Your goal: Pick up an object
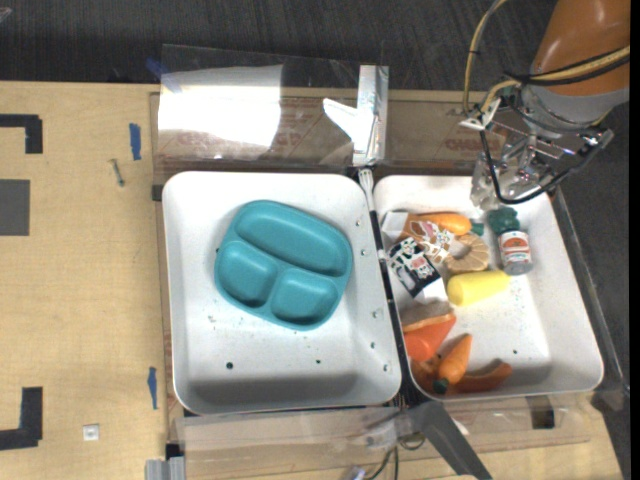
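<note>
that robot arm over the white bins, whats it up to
The arm's gripper hangs over the far edge of the right bin, above a small bottle and a yellow lemon-like toy. More toy food is piled along that bin's left side, including an orange carrot. Nothing shows between its fingers, so no pick is made yet. The left bin holds a teal divided tray.

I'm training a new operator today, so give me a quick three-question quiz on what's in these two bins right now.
1. True or false: the teal divided tray lies in the right bin.
2. Which item lies nearest the gripper? A) the small bottle B) the yellow lemon C) the orange carrot
3. Fill in: the arm's band above the wrist is ____.

Key: 1 false, it lies in the left bin; 2 A; 3 orange.
</note>
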Robot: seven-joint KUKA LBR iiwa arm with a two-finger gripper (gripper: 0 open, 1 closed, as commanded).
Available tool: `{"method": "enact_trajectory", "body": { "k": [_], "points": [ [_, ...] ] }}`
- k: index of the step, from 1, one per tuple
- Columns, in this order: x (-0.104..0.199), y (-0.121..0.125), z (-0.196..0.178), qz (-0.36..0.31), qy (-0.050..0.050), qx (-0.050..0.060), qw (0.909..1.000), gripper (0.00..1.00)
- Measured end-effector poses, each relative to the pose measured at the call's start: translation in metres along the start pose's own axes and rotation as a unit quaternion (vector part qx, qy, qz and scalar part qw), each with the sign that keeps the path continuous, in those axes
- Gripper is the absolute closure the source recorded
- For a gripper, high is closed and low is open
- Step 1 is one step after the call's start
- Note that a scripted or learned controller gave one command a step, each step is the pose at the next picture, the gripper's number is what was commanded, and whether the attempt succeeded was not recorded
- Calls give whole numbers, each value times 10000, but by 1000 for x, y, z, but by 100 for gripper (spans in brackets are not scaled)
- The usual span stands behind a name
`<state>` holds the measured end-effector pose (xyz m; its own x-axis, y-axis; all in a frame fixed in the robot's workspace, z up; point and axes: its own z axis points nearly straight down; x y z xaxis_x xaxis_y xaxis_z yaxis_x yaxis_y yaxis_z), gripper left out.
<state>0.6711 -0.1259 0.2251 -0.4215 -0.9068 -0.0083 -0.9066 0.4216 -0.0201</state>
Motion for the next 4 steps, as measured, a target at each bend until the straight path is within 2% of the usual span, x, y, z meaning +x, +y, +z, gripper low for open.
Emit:
{"method": "enact_trajectory", "body": {
  "k": [1, 2, 3, 4],
  "points": [
    [59, -23, 11, -2809, -8, -69, 9597, 100],
    [-10, 7, -5, -3302, -22, -88, 9439, 100],
    [-75, 38, -16, -3583, -28, -91, 9336, 100],
    [23, 77, -30, -4271, -11, -105, 9041, 100]
  ]
}}
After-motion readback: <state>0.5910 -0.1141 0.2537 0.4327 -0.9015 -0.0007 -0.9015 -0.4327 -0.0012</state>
